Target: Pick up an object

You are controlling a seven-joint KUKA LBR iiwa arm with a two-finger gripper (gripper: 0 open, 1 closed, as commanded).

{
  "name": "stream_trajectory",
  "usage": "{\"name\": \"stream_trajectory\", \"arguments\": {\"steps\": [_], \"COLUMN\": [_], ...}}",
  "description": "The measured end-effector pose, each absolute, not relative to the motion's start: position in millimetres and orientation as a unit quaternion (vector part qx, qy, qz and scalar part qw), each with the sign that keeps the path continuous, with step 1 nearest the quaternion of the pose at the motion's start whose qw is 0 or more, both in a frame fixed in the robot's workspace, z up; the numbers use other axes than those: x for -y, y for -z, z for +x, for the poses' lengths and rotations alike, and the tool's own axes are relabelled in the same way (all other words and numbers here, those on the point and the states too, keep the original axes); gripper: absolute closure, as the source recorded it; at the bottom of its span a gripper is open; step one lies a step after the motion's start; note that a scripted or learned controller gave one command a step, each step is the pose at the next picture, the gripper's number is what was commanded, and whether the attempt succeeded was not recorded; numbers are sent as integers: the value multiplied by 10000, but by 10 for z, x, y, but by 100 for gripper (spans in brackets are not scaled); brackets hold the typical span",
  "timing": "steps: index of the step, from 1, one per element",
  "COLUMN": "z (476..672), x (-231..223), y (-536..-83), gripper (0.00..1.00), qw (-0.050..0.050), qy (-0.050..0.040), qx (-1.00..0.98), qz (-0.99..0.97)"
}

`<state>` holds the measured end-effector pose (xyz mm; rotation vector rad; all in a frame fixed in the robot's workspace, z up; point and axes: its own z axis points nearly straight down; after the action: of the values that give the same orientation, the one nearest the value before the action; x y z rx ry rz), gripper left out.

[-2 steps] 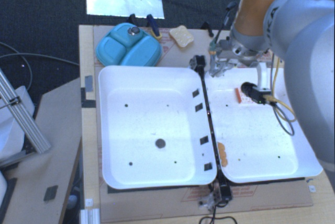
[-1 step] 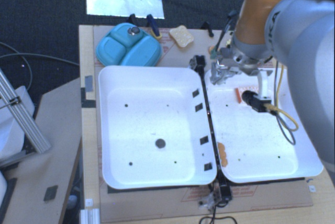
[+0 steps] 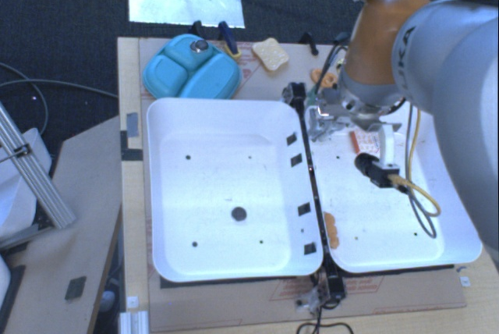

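Looking into the right bin (image 3: 437,246), you have the jaws (image 3: 318,124) at its upper-left corner; I cannot tell their spread. The red-and-white packet (image 3: 363,142) lies just beside them at about four o'clock, partly under the wrist.

- A small dark round object (image 3: 238,213) is lying flat on the floor of the left bin (image 3: 168,122), a little below its middle and well apart from the walls.
- A small orange piece (image 3: 331,229) is resting in the right bin (image 3: 456,235), just beside the divider between the two bins, near the front edge.
- A red-and-white flat item (image 3: 365,142) is lying in the right bin's upper part, partly hidden under the arm's wrist; its exact shape is hard to tell.
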<state>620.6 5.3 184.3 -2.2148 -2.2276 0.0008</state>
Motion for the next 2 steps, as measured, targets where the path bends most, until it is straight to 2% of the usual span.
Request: {"name": "stream_trajectory", "arguments": {"steps": [1,2], "z": [5482,5581], "x": [-506,103], "y": [-1839,-2114], "gripper": [100,100], "qw": [23,-16], "qy": [-10,8], "qx": [7095,7065], "qz": [-7047,-7078]}}
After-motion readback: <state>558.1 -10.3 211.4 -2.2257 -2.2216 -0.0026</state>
